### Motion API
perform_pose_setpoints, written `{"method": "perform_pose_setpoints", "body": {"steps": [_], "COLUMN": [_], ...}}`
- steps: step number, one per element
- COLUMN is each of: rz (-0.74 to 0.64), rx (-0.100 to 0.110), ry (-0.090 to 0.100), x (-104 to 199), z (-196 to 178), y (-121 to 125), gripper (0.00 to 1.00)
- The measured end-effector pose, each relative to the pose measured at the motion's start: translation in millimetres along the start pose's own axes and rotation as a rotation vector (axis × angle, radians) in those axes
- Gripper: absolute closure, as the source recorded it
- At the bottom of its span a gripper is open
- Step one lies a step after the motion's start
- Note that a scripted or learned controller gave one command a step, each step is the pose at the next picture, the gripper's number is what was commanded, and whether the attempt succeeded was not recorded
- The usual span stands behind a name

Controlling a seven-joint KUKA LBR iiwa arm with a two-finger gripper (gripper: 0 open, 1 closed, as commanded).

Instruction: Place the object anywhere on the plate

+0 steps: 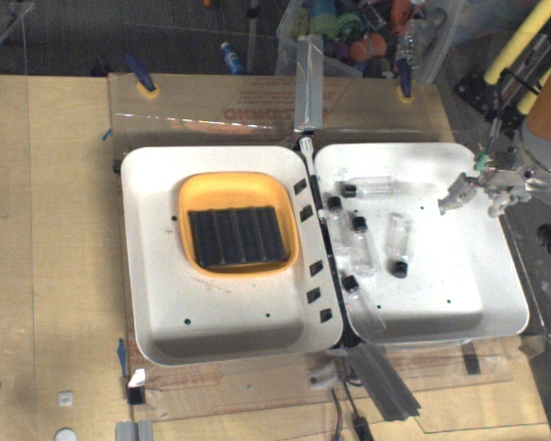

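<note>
A yellow-orange plate (195, 194) lies in the left white bin (156, 320) and carries a dark ribbed rectangular pad (237, 235). Several clear vials with black caps lie scattered in the left half of the right bin (459, 292): one (375, 188) near the back, one (398, 242) in the middle, one (358, 232) close to the divider. My gripper (475, 200) hovers over the right bin's back right corner, well right of the vials. Its fingers are spread open with nothing between them.
A dark metal divider strip (323, 265) runs between the two bins. A clear tub of colourful toys (367, 12) stands behind the bench. A yellow bar (523, 30) and dark gear sit at the far right.
</note>
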State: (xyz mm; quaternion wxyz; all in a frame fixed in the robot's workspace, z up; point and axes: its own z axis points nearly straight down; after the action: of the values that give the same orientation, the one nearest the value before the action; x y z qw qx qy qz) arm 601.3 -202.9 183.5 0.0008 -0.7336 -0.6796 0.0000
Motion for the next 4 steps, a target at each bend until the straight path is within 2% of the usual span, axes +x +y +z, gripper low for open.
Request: {"method": "perform_pose_setpoints", "body": {"steps": [1, 2, 3, 4], "rz": [-0.032, -0.366, -0.697, -0.996], "rx": [-0.003, -0.006, -0.008, -0.009], "ry": [-0.002, -0.004, -0.005, -0.007], "x": [-9, -1, -11, -2], "z": [-29, -7, -26, -36], "y": [36, 62, 68, 68], "gripper": [0.0, 0.0, 0.0, 0.0]}}
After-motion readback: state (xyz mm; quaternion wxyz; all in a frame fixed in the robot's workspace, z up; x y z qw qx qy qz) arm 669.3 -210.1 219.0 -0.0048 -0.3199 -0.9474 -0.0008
